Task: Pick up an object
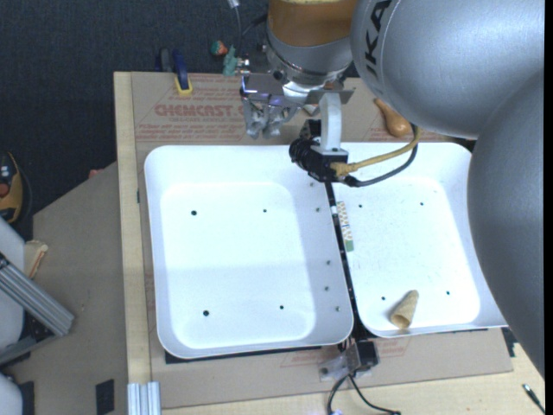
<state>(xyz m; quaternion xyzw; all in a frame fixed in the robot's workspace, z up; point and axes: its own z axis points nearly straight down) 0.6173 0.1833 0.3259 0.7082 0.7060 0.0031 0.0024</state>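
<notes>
At the far left edge of the bench (251, 387) a blue clamp (182, 73) grips the brown board (199, 111) that lies under the bins and carries red lettering along its far side. The left bin (164, 232) sits on this board, a shallow white tray with rounded corners and a few small black dots on its floor. Just beyond that bin's far edge, near its far right corner, the gripper (262, 118) hangs over the lettered board, a metallic cluster under the orange band (307, 11) of the arm (449, 50). From this angle it is too small and cluttered to tell whether the claw is spread or pressed together, and nothing can be made out in its hold. Just right of it a white block with a black fitting (315, 156) hangs over the far end of the seam where the two bins touch, and a tan cable (389, 158) loops from it over the far left corner of the right bin (467, 188). The object (403, 309), a small tan tapered piece, lies on the floor of the right bin close to the middle of its near edge, tilted with its narrow end pointing away toward the far right. It is well apart from the gripper, across the whole depth of the bin. Past the right bin's far edge a brown wooden knob (394, 119) shows under the arm, whose grey bulk covers the bench's far right corner and right edge.
</notes>
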